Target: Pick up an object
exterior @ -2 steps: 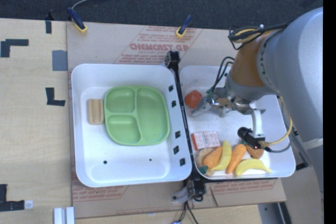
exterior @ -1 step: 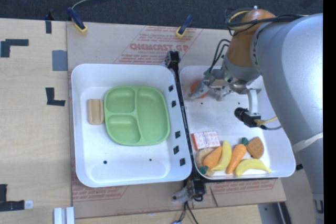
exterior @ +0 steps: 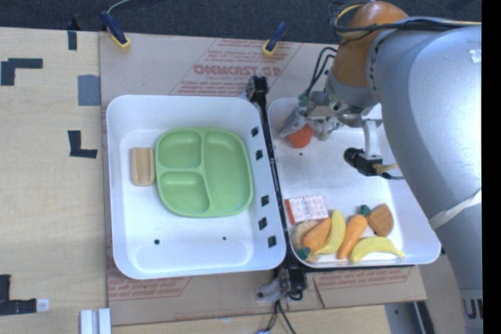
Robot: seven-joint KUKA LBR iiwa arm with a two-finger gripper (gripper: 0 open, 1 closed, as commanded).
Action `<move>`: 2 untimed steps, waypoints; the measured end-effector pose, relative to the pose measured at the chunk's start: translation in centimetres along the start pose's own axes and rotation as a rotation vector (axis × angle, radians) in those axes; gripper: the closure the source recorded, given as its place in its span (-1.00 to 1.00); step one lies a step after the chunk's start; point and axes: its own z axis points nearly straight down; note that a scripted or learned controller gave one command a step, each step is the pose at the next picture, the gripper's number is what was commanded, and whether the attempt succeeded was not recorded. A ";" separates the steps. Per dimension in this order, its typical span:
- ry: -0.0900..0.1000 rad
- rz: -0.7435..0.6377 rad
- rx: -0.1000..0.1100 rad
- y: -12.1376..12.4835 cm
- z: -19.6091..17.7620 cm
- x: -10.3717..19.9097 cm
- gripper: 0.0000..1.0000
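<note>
A small orange-red toy (exterior: 299,138) lies near the back-left corner of the right bin (exterior: 329,176), directly under the hand (exterior: 307,121); it is judged light, rigid and smooth, likely to slip unless pinched across its middle. Whether the hand is apart or together cannot be told. The arm (exterior: 423,90) is bent down from the right, its wrist held low over the toy.
</note>
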 end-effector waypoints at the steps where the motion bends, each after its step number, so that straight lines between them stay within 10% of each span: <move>1: 0.000 -0.001 0.001 0.0 0.0 -0.2 -1.00; 2: -0.001 0.000 0.001 0.0 0.0 -0.1 -1.00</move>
